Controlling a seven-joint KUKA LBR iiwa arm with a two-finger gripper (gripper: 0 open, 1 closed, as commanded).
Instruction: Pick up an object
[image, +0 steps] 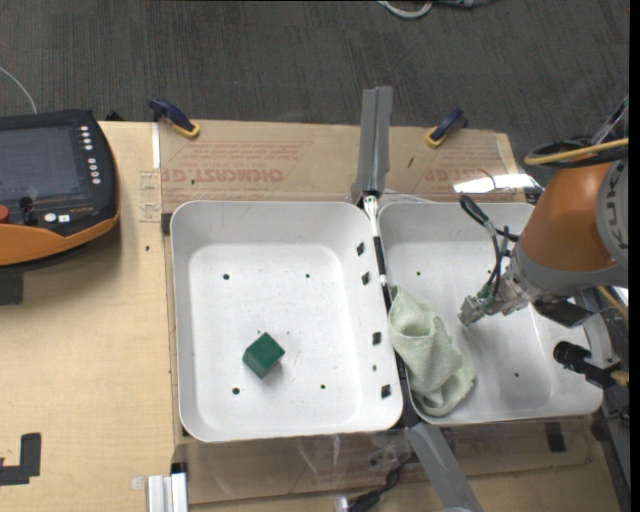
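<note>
Camera view, read from the left: a teach pendant (50, 185) with a dark screen and orange underside lies on the cardboard-covered bench (80, 380), well apart from the bins. Next comes the left bin (195, 400), with a small green block (264, 355) resting on its floor toward the lower left of centre, touching nothing else. A grey divider (376, 140) rises from the back where the bins meet. In the right bin (440, 240), a crumpled pale green cloth (430, 355) lies against the left wall, reaching to the front corner. Just to its right the gripper (480, 305) sits low over the bin floor (whether its jaws are open or closed cannot be told), near the cloth but apart from it.
</note>
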